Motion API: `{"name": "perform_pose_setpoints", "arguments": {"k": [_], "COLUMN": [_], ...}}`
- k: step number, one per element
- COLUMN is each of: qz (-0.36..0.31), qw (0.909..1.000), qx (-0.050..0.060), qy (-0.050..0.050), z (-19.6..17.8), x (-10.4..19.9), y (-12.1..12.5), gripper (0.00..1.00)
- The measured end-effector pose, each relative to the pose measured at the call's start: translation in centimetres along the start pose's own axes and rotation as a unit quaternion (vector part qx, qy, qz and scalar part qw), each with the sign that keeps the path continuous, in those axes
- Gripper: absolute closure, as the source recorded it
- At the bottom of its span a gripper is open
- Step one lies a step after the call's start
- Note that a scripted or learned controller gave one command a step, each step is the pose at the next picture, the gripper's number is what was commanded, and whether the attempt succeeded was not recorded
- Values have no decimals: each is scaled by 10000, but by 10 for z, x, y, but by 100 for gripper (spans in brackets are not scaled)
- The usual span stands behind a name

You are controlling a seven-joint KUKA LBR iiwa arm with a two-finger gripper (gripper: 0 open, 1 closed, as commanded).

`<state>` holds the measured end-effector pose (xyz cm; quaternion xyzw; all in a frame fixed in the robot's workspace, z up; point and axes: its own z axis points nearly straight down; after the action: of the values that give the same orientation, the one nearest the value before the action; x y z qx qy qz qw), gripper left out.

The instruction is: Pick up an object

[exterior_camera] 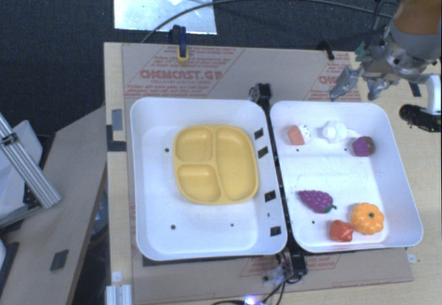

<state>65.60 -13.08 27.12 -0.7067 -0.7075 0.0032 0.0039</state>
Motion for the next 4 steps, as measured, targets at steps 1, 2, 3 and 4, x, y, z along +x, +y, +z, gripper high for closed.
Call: {"name": "perform_pose_setpoints", "arguments": {"k": [1,2,3,4], "qz": [-9,-6,3,-7], "qw": [10000,10000,10000,9999], "qx": [-60,-36,-41,-127], "qy": [-9,-4,-6,-23], "z": [-8,54,104,137], "x": [0,4,-6,-2], "y": [2,1,-1,5], "gripper": [0,0,0,0]}}
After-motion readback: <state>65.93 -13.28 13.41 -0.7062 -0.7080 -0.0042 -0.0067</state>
